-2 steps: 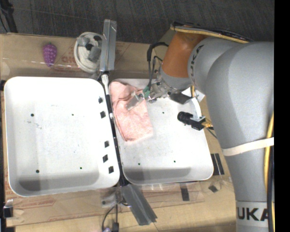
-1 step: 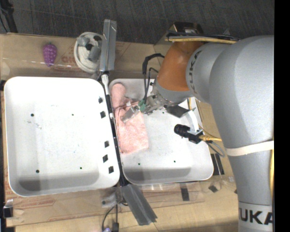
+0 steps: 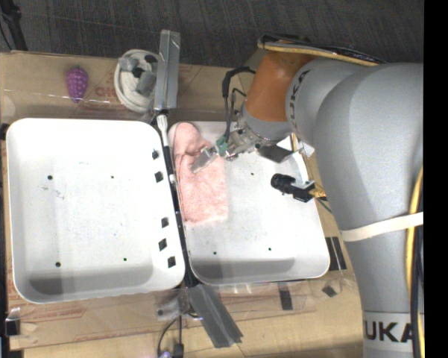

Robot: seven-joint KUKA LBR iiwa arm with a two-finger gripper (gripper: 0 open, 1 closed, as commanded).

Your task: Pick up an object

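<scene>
A pink folded cloth point(image 3: 203, 185) lies along the left wall of the right bin point(image 3: 268, 237), running from the bin's far left corner toward its middle. My gripper point(image 3: 203, 159) reaches in from the right and hangs low over the upper part of the cloth, at or just above its surface. The grey arm with its orange band covers the bin's far right corner.
The left bin point(image 3: 82, 207) stands beside the right one, with a row of black clips point(image 3: 164, 222) along the shared wall. Behind the bins, on the bench, sit a small purple object point(image 3: 77, 83) and a white coiled thing point(image 3: 136, 79).
</scene>
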